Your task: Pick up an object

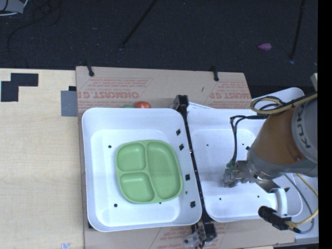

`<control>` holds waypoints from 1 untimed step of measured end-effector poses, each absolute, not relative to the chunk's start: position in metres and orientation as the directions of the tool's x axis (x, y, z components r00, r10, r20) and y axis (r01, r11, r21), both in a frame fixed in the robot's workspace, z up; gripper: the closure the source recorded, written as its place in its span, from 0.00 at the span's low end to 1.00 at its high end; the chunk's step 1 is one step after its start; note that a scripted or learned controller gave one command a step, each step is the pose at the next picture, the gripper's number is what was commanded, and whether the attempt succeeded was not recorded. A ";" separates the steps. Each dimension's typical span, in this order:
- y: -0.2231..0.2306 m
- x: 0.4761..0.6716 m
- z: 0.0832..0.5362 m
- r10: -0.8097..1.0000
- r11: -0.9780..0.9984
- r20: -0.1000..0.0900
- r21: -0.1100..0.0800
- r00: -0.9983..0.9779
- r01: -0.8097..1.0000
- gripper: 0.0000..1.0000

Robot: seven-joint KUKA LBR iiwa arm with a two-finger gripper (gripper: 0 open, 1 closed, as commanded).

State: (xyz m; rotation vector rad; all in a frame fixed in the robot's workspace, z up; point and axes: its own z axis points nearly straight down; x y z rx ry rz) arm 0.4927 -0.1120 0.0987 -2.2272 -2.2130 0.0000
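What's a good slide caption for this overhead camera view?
Gripper low in the right bin; green divided plate sits in the left bin.

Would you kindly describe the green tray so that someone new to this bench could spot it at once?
Start with the two shallow white bins side by side on the bench and take the left bin, the one away from the arm. On its floor lies the green tray, a rounded plate split into three compartments. It is the one large pale-green thing there, unlike the small red object behind the bin's far rim.

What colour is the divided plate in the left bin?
Light green plate, clearest in the camera view.
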 end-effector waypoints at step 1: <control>-0.122 0.493 0.156 1.000 -0.005 0.000 0.001 0.005 1.000 1.00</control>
